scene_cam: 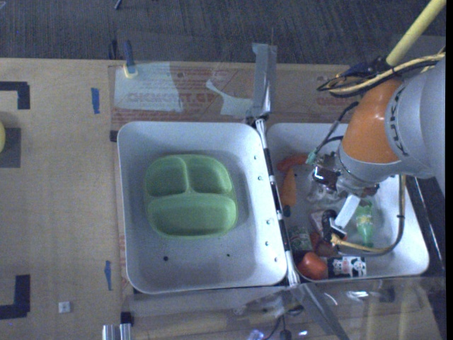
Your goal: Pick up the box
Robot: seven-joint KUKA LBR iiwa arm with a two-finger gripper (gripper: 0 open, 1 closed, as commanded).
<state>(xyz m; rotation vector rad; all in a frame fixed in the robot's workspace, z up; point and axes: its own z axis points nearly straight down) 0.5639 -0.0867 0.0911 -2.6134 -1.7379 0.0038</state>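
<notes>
Your box [347, 266], a small black-and-white carton, lies on its side just beside the red round fruit [311, 264], on the fruit's side away from the left bin [134, 190]. Both sit against the rim of the right bin [400, 250], so expect a crowded approach. The claw [325, 190] hangs over the clutter beyond the fruit, apart from the box. The arm [386, 133] hides it, so you cannot tell whether it is wide or narrow. A green divided plate [190, 195] lies well apart from the fruit. The pale wooden tabletop [56, 211] carries blue tape [95, 99] marks, and dark carpet [212, 13] lies beyond.
</notes>
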